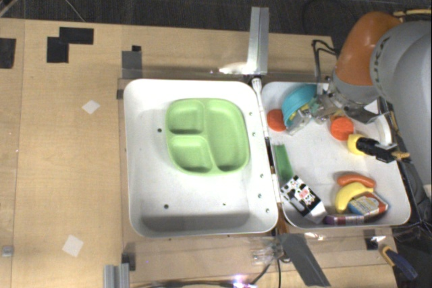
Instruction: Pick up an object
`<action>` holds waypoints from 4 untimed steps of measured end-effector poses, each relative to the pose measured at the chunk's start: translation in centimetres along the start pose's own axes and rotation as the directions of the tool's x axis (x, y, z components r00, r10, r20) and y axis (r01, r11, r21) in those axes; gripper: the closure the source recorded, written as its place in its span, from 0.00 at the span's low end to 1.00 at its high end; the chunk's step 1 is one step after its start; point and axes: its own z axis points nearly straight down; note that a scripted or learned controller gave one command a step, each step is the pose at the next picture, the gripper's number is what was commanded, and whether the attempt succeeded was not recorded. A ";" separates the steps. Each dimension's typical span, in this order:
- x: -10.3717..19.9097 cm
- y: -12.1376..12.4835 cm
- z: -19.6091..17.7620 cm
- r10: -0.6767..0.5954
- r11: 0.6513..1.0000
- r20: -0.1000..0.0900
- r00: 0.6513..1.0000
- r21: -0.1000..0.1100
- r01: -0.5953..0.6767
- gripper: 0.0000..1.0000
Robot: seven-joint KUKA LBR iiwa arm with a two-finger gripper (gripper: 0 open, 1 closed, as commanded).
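Observation:
The right bin [317, 165] holds several objects. A teal cup [297, 101] lies on its side at the back, with my gripper [316, 109] down right against its right edge. Whether the cup is between the fingers is hidden by the wrist. An orange disc [275, 120] lies left of the cup, and an orange piece [341, 127] lies just right of the gripper. Toward the front are a green bar [281, 160], a black-and-white box [300, 195], a yellow banana [347, 194], an orange carrot-like piece [356, 179] and a colourful packet [369, 206].
The left bin [145, 165] holds a green divided plate [206, 135]. A metal post [258, 40] stands behind the wall between the bins. A purple pen [335, 218] lies along the right bin's front wall. The arm's grey body covers the back right corner.

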 end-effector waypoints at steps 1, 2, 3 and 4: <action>-2.8 -7.4 0.0 0.105 0.994 0.005 0.994 -0.018 -0.105 0.00; -6.4 -1.2 0.0 0.403 0.915 -0.003 0.915 -0.018 -0.403 0.00; -1.4 -5.9 0.0 0.280 0.960 -0.001 0.960 -0.019 -0.280 0.00; -0.1 1.8 0.0 0.390 0.921 -0.004 0.921 -0.018 -0.390 0.00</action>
